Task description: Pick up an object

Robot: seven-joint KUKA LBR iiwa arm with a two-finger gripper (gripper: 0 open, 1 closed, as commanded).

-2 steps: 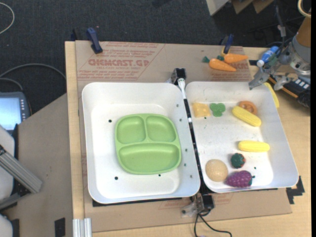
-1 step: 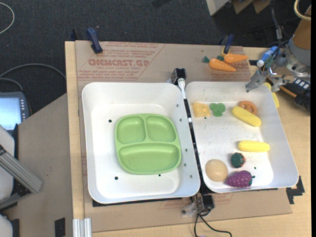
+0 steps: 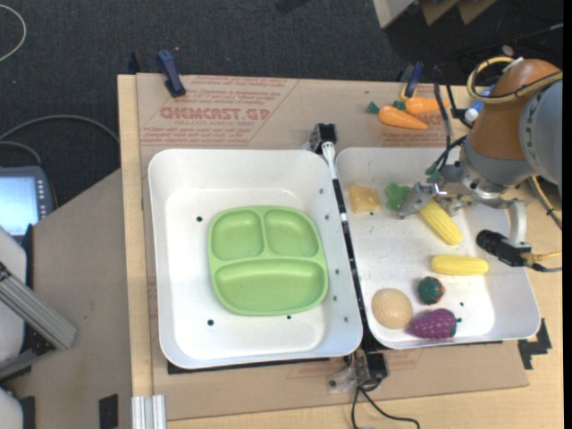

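From the camera view, the arm reaches in from the right and its tool [image 3: 418, 200] sits low in the upper part of the right bin [image 3: 514, 315], just beside the corn cob [image 3: 441, 221] and close to the small green piece [image 3: 397, 194]. I cannot tell whether the tool is spread or pressed together, and nothing shows between its tips. The corn cob lies at a slant with its upper end near the tool. It looks like a light, stiff plastic toy with a ribbed skin (so less slippery than the smooth yellow banana [image 3: 459, 264] below it). Taking it across its narrow middle seems the safest hold; a grip near either tapered end would probably let it squirt out. The left bin [image 3: 179, 204] holds a green divided plate [image 3: 266, 259].
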